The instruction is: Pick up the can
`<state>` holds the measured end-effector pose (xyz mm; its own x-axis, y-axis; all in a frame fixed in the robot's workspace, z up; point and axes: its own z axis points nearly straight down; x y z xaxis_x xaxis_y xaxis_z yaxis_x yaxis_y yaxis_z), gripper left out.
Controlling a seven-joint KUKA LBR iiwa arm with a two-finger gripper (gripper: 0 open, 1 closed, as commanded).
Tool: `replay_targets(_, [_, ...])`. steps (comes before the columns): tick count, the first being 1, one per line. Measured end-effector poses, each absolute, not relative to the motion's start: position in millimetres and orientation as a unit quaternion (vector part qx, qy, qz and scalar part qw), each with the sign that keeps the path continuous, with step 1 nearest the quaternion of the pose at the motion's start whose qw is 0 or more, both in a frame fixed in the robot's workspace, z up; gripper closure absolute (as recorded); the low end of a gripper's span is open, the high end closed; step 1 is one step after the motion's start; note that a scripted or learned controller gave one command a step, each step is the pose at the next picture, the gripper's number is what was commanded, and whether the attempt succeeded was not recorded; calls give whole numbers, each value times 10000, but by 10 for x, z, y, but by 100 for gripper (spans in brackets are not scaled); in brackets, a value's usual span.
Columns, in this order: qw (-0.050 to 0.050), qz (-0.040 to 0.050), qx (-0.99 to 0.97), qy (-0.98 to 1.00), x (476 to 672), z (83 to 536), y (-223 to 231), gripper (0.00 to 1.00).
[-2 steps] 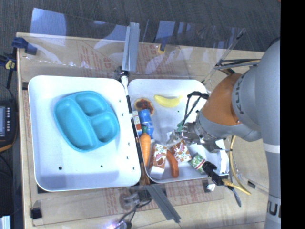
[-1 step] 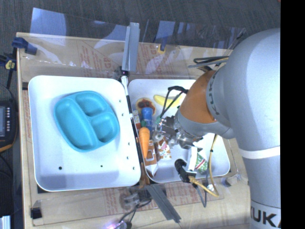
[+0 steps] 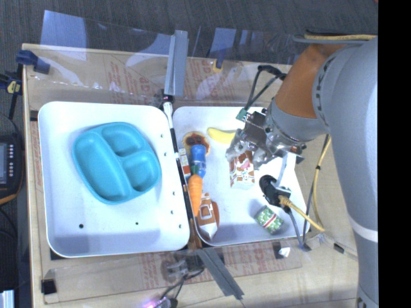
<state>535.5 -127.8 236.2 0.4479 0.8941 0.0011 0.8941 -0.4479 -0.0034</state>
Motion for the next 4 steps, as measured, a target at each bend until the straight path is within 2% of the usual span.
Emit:
replay_targets(1, [36, 33, -9134, -4070, 5383, 1392, -1087, 100])
replay_targets(2, [28, 27, -9109, -4125, 5980, 1906, -763, 100])
replay_targets(3, [14, 2, -8504, -5262, 5363, 2821, -1246, 100])
replay_targets(4, [36, 37, -9114, -4115, 5309, 2044, -947, 100])
